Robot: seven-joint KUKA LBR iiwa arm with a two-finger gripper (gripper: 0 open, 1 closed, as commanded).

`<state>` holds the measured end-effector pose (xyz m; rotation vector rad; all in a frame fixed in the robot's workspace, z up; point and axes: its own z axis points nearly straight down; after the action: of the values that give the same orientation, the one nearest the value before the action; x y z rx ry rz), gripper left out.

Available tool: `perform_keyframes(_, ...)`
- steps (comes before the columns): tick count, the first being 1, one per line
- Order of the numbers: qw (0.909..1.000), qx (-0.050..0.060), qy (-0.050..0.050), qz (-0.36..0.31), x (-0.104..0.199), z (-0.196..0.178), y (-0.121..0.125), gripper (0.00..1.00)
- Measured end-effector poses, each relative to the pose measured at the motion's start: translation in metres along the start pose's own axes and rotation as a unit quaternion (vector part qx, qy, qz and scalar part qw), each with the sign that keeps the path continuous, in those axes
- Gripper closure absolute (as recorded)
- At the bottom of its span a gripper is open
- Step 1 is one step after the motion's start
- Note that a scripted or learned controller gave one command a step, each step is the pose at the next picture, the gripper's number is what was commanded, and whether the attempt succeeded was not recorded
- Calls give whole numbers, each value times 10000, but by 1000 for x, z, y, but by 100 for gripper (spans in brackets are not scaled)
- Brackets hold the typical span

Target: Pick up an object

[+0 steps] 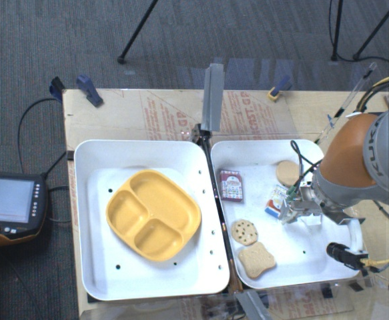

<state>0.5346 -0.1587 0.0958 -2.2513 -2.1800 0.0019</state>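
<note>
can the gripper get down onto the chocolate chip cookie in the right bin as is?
Probably yes. The cookie lies flat on bare bin floor, apart from the toast slice below it and the red card box above. The gripper sits just to its right in the same bin, with nothing between them.

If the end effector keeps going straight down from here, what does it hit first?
Most likely the small blue-and-white packet beneath the end effector, or the bin floor beside it; depth is unclear.

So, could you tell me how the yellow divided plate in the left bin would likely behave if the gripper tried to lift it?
The yellow divided plate looks like rigid moulded plastic, so probably stiff and light. Lying flat, it offers only its raised rim to grip. Its smooth surface might slip between the fingers.
</note>
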Motion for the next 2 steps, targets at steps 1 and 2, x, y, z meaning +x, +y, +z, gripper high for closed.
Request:
perform_keyframes(1, 9995, -6, -18, -324, -49, 10, -40, 100)
perform_keyframes(2, 9871, 1, -3, 1602, -56, 10, -59, 100)
